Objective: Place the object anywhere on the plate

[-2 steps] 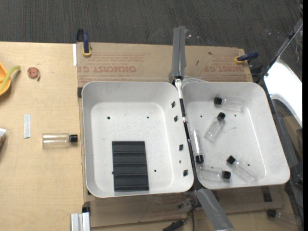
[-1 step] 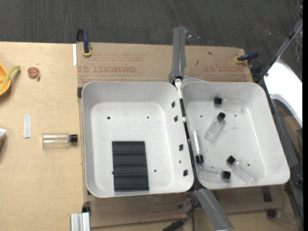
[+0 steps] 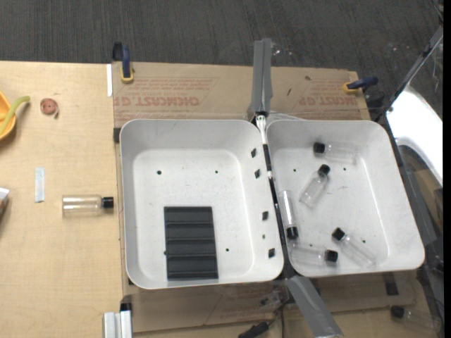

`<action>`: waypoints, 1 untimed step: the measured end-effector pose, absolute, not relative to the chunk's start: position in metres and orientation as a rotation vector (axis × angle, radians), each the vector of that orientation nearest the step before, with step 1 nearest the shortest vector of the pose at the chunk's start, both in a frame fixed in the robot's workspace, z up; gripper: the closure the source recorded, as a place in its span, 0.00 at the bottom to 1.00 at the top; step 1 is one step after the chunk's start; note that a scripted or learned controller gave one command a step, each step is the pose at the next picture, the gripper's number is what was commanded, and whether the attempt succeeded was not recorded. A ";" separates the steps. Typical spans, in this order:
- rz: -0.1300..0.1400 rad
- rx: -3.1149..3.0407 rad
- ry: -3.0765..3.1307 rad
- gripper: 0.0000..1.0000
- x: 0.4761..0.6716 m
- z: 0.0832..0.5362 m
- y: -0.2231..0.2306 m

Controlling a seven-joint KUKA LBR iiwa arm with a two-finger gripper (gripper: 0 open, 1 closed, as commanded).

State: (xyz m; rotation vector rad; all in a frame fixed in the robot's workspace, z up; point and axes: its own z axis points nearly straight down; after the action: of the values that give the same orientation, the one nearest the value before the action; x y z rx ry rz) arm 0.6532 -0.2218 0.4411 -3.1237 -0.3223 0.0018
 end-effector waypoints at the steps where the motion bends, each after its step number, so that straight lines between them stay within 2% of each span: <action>1: 0.007 -3.122 -0.315 0.00 0.650 0.439 -0.222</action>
State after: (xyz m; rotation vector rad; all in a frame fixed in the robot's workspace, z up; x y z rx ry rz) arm 0.6502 -0.2223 0.4395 -3.1225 -0.3155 0.0071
